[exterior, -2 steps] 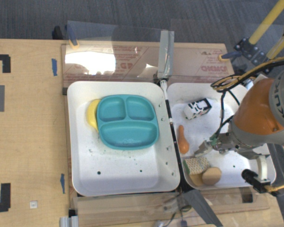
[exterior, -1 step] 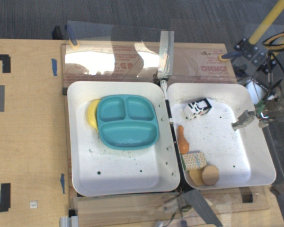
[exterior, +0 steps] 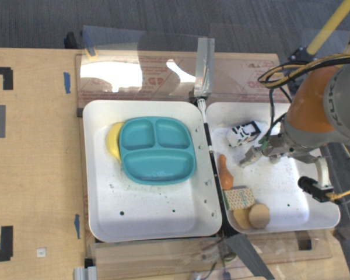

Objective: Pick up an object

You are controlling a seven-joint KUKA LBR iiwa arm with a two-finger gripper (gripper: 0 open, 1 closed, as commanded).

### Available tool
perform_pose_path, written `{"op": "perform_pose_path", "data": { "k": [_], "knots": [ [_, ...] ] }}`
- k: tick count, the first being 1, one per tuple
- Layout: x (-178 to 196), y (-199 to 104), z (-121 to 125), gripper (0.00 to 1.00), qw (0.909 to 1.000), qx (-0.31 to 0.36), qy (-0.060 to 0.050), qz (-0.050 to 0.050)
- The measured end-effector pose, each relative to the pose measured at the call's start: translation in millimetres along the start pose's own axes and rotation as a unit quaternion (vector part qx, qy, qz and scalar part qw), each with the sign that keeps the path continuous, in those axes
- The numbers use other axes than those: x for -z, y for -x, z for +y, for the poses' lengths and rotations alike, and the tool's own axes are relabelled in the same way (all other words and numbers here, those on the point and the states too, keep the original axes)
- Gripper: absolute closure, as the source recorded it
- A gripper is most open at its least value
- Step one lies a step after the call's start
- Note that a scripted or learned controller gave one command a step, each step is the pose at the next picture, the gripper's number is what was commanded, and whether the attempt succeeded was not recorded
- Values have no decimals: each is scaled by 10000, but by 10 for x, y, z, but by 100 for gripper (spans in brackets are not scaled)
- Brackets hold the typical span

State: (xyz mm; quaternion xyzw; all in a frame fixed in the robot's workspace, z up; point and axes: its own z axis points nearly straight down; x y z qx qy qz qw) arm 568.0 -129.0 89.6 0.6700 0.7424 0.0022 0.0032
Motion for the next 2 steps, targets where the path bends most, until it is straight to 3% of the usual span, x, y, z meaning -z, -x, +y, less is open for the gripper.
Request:
{"op": "perform_pose_path", "data": {
  "k": [1,2],
  "knots": [
    [-38,627,123,0,10000,7,-21,-9],
    [-24,-61,-127,0,9976,-688,-10,6]
  ]
}}
